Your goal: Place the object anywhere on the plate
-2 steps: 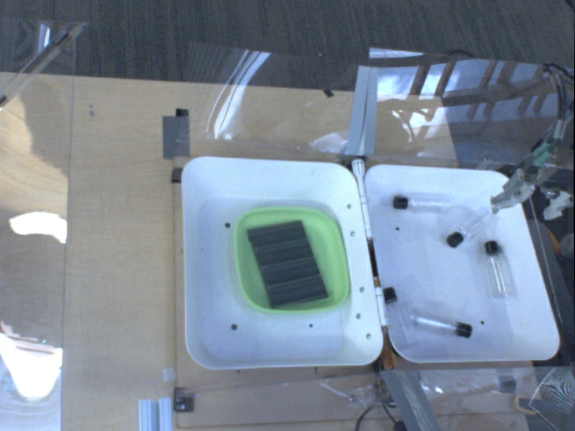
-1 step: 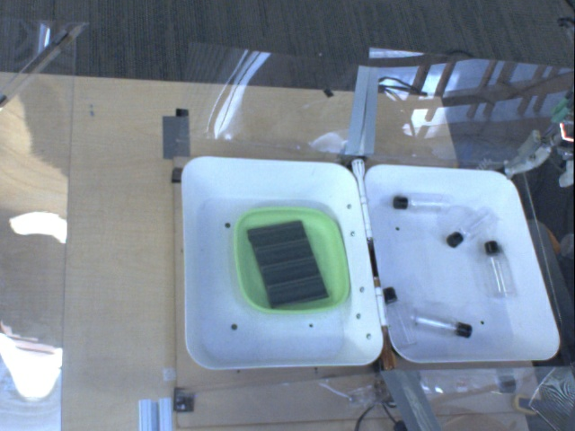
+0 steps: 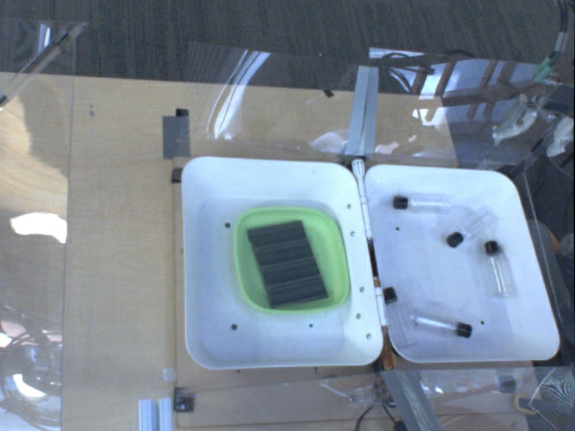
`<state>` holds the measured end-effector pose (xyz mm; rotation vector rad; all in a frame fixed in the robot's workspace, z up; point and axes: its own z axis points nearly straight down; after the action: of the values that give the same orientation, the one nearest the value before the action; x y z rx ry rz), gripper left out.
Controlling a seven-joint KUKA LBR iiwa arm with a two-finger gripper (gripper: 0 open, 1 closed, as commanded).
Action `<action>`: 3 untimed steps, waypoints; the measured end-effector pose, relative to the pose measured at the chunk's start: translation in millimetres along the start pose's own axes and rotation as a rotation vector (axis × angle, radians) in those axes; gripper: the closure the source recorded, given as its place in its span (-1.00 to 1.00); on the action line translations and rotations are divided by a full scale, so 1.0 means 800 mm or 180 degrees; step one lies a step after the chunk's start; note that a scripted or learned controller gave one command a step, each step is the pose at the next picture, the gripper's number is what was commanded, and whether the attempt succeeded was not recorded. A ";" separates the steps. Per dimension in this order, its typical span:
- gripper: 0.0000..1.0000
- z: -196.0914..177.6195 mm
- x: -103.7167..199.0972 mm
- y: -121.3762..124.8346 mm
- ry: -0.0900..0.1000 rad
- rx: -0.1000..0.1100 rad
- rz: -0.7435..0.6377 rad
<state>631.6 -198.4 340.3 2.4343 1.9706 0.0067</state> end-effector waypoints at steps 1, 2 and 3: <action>-1.00 -0.010 0.013 0.047 0.0001 -0.0006 0.0183; -1.00 -0.043 0.017 0.047 0.0000 -0.0014 -0.0048; -1.00 -0.043 0.013 0.046 0.0000 -0.0007 -0.0134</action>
<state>669.5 -195.7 375.1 2.3909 2.0202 0.0085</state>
